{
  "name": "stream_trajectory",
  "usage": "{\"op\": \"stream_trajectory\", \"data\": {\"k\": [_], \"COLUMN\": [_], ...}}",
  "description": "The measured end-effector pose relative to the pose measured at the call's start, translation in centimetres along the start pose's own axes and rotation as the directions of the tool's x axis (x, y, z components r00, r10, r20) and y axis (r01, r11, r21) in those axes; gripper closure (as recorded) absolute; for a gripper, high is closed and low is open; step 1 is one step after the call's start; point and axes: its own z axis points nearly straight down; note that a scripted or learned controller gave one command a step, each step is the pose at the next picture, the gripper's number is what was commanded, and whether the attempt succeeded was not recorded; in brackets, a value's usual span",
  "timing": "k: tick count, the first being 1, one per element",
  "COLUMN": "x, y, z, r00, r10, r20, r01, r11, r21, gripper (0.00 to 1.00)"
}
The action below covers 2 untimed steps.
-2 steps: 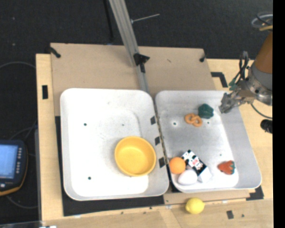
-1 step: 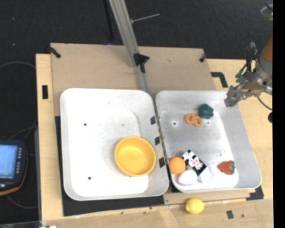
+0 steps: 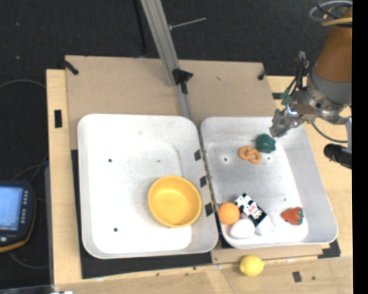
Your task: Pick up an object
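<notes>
My gripper [image 3: 278, 129] hangs over the far right part of the right bin [image 3: 313, 182], just up and right of a small teal object [image 3: 267, 143]. Nothing shows between it and the bin floor. Beside the teal object lies an orange pretzel-shaped piece [image 3: 250, 155]. Near the bin's front edge sit an orange ball [image 3: 228, 213], a white egg-like object [image 3: 241, 228], a black-and-white patterned block [image 3: 251, 208] and a red strawberry-like toy [image 3: 292, 215].
A yellow bowl [image 3: 174, 201] rests in the left bin [image 3: 110, 146]. A yellow lemon [image 3: 251, 265] lies on the bench in front of the right bin. A metal pole [image 3: 165, 41] slants up behind the bins. A handheld screen [image 3: 6, 216] lies at far left.
</notes>
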Motion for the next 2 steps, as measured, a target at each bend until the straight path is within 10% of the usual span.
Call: {"op": "stream_trajectory", "data": {"k": [2], "x": [10.4], "y": [-0.9], "z": [0.1], "r00": [1.000], "r10": [0.001], "r20": [0.000], "r01": [-0.001], "r11": [1.000], "r21": [0.002], "gripper": [1.00]}}
